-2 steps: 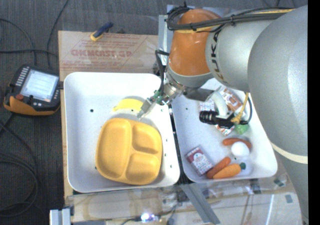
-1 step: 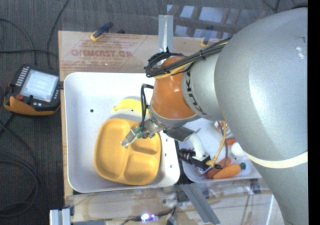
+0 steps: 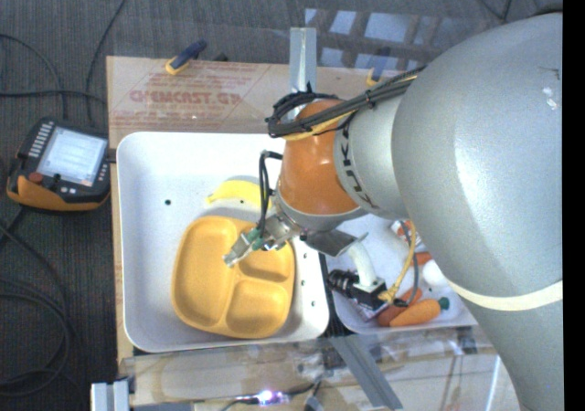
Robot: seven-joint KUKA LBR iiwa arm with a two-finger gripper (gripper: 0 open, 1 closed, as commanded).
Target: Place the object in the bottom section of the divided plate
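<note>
A yellow divided plate (image 3: 233, 277) lies in the left white bin (image 3: 151, 217), toward its front right. My gripper (image 3: 243, 252) hangs over the plate's upper right section, close to its surface, under the orange wrist band. A yellow banana-like object (image 3: 234, 190) rests in the bin just behind the plate, left of the wrist and partly hidden by it. Whether anything sits between the gripper's tips is hidden by the small size and the arm.
The big grey arm covers most of the right bin (image 3: 366, 322). An orange carrot (image 3: 411, 312) and other small items lie at that bin's front. A teach pendant (image 3: 59, 164) sits left of the bench. The left bin's left half is bare white floor.
</note>
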